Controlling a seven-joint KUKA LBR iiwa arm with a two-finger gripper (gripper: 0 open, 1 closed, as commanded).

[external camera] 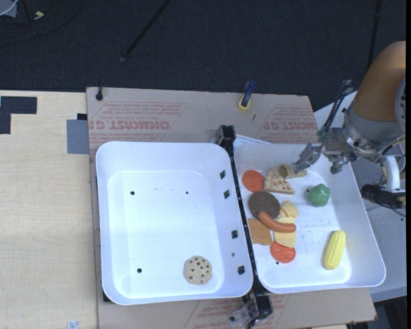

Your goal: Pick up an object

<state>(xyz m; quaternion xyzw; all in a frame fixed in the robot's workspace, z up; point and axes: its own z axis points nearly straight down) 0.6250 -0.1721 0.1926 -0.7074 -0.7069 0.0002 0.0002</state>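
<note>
The right bin [370, 252] holds several toy foods: a red tomato slice [253, 181], a pizza wedge [279, 183], a green pepper [318, 195], a dark brown disc [264, 203], a sausage [278, 223], a corn cob [334, 249] and a red piece [283, 253]. A chocolate-chip cookie [198, 270] lies alone in the left bin [123, 184], near its front. My gripper [320, 164] hovers over the right bin's far edge, just beyond the green pepper and right of the pizza wedge. Its fingers are spread apart with nothing between them.
A black divider [234, 211] with clips runs between the two bins. Yellow cheese pieces [288, 212] and a tan bread slice [259, 232] crowd the food pile. A blue-and-yellow clamp [246, 95] sits on the cardboard behind the bins.
</note>
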